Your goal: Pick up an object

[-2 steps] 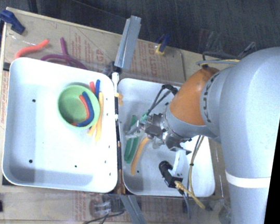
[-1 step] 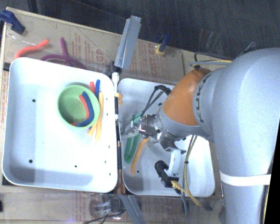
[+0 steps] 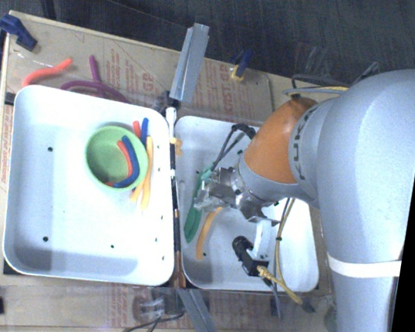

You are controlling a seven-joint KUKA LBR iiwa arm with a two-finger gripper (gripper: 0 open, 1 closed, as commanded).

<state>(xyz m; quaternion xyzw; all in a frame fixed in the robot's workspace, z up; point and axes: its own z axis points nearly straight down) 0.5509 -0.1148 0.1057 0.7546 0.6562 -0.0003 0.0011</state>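
Observation:
My gripper (image 3: 208,190) hangs low over the left part of the right bin (image 3: 197,130), with the grey arm and its orange band reaching in from the right. Just below it lie a green elongated piece (image 3: 192,223) and a thin orange-yellow stick (image 3: 204,236), both on the bin floor by the left wall. A small bit of green (image 3: 206,175) shows right beside the gripper; I cannot make out whether it is held. The arm hides much of the bin's right half.
The left bin (image 3: 38,197) holds a green bowl (image 3: 108,160) with red, blue and orange strips in it, and yellow sticks (image 3: 145,179) at its right side. Orange and purple strips (image 3: 65,76) lie on the bench behind that bin. A dividing rim separates the bins.

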